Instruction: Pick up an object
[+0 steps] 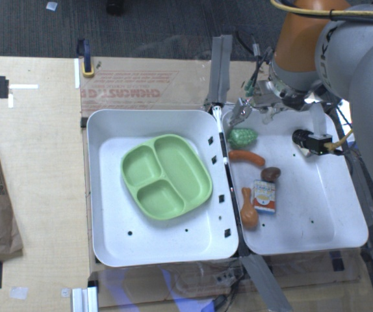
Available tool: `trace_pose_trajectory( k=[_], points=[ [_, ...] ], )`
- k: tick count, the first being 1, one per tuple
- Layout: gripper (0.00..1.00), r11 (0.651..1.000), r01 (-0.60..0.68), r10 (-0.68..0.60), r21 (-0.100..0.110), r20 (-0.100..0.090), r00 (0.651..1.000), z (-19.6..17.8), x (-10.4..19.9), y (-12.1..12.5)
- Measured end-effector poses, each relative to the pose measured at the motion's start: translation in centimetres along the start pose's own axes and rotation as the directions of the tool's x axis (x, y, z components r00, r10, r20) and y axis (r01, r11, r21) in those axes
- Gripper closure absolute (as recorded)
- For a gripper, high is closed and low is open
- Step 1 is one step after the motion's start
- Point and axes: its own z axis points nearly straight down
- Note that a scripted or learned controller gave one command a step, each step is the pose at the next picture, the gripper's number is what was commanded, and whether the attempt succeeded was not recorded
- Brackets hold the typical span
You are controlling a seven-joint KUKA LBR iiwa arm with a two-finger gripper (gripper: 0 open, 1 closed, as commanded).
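Several candidates sat in the right bin [342, 194]; I hovered my gripper [241, 113] just above the green bumpy toy [243, 136] at the far-left corner, presumably lining up. Finger spread: couldn't tell. Nothing visibly held.

The grey arm [355, 51] reaches in from the right side of the view, its orange band [303, 28] sitting above the wrist near the top. The wrist tips down and leftward. The gripper [242, 112] hangs at the arm's lower left end, metallic and small, perhaps slightly tilted; its tip is too blurred to read clearly.
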Motion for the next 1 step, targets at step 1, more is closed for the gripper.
trace_pose_trajectory(
  k=[1],
  points=[
    [0.0, 0.999, -0.042, 0.042, 0.002, 0.0, 0.999, 0.07, -2.1, -7.99]
  ],
)
